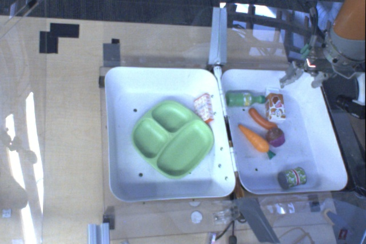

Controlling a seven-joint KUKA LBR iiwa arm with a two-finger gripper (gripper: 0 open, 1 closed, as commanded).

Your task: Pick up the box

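Observation:
The box (275,106) is a small white and orange-brown carton lying flat near the back of the right bin (326,140). My gripper (303,78) hangs over that bin's back right corner, up and to the right of the box and apart from it. Its two fingers are spread open with nothing between them.
Close to the box lie a green bottle (243,99), two carrots (262,118) (253,138) and a purple vegetable (276,136). A can (292,178) rests at the front of the right bin. The left bin (123,94) holds a green divided plate (173,138) and a red-white packet (203,107).

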